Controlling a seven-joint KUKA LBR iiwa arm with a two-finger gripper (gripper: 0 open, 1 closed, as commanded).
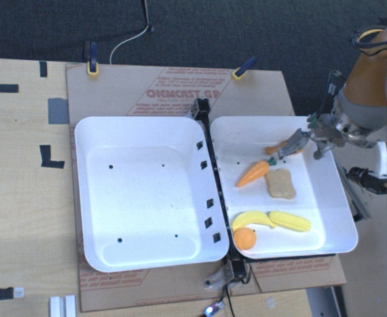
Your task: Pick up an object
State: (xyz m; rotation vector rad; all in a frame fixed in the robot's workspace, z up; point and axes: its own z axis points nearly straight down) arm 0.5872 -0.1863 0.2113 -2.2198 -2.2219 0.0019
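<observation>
The right white bin (332,197) holds an orange carrot (254,173) with a green tip, a tan bread slice (281,184), a yellow banana (251,219), a yellow corn cob (290,221) and a small orange fruit (245,238). My gripper (288,149) reaches in from the right over the bin's far part, just above and right of the carrot. A small orange-brown piece (273,149) shows at the gripper's tip; I cannot tell whether it is held.
The left white bin (94,137) stands beside the right one, with a black divider (210,177) between them. Both rest on a cardboard sheet (174,91) held by clamps (91,63) at the back. A cable (131,41) runs behind.
</observation>
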